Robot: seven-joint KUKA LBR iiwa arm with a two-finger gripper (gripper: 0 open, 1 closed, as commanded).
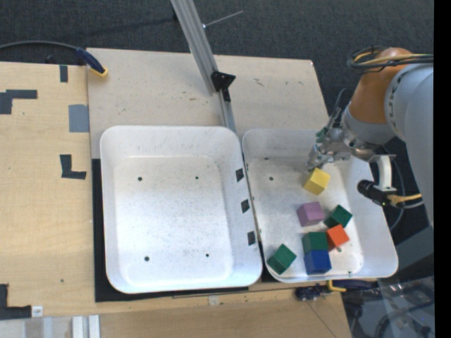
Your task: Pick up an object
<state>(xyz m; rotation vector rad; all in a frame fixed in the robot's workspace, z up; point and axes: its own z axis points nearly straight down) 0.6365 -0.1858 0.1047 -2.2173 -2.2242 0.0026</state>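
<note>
The robot arm (394, 97) comes in from the right side, grey with an orange band near its wrist. Its gripper (319, 162) hangs low over the right bin (282, 146), near the back of it. You cannot tell how far apart its fingers are, because they are small and dark from up here. Just below the gripper tip sits a yellow block (317, 182), tilted a little, so close that it may be touching the tip. You cannot tell if the block is between the fingers or just resting under them. More blocks lie in the front part of the same bin. A purple block (309, 213) sits near the yellow one. A dark green block (341, 216) is to its right, and an orange block (338, 236) is just in front of that. Another green block (315, 242) touches a blue block (318, 261) at the front. One more green block (282, 258) sits alone near the front left corner. The left bin (116, 189) stands right beside the right one. A grey metal bar (197, 37) slants down from the top toward the place where the two bins meet.
</note>
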